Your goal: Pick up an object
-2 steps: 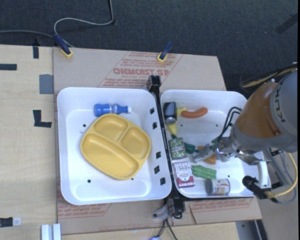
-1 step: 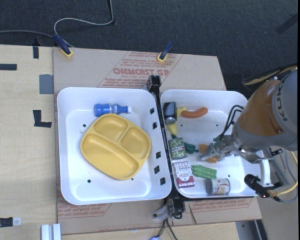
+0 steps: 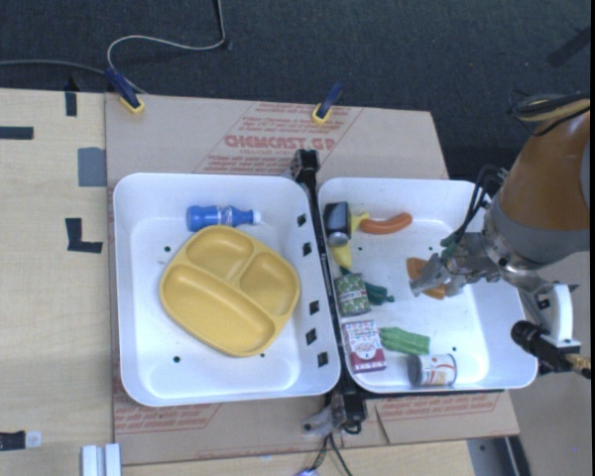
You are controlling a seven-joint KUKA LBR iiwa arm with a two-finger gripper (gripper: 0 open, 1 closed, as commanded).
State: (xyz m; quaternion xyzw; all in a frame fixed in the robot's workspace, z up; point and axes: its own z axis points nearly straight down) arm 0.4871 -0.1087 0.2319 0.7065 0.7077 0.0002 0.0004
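My gripper point(image 3: 431, 280) hangs low over the middle of the right bin point(image 3: 496, 365), reaching in from the right. A small orange object point(image 3: 417, 265) lies right at its tip, partly hidden by it; I cannot tell whether it is held. Around it in the same bin lie an orange sausage-shaped piece point(image 3: 385, 223), a black and yellow item point(image 3: 337, 224), a green packet point(image 3: 352, 293), a red and white box point(image 3: 364, 347), a green vegetable-like piece point(image 3: 406, 341) and a small can point(image 3: 432, 369) on its side.
The left bin point(image 3: 139, 365) holds a yellow divided plate point(image 3: 230, 288) and a blue bottle point(image 3: 218, 215) lying behind it. Both bins rest on a cardboard sheet point(image 3: 268, 139) held by two yellow-blue clamps. A black cable runs across the dark floor behind.
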